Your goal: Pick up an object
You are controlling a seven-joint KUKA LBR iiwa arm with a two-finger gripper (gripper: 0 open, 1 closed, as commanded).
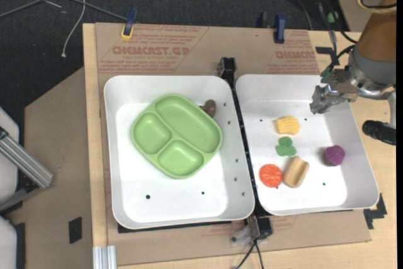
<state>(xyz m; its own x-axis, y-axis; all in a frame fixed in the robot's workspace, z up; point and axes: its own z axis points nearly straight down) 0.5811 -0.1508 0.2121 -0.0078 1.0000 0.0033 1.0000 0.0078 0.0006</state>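
Although the task names no particular object, the nearest candidate to the gripper [320, 101] is the yellow ridged piece [287, 126], which lies in the right bin [315, 201] toward its upper middle. The gripper hangs over the upper right part of that bin, apart from every object; whether it is spread or closed cannot be told from this angle, and nothing is seen held in it. Below the yellow piece lie a green clover-shaped piece [286, 148], an orange round piece [271, 176] touching or nearly touching a tan cylinder [296, 172], and a purple piece [334, 155] set apart near the right wall. All appear to be small toy food items, probably light, rigid plastic with smooth surfaces liable to slip. The yellow piece should be taken across its shorter sides, squarely, so the ridges resist sliding. The left bin [126, 198] contains a green divided plate [177, 135] with a small brown item [209, 108] at its upper edge.
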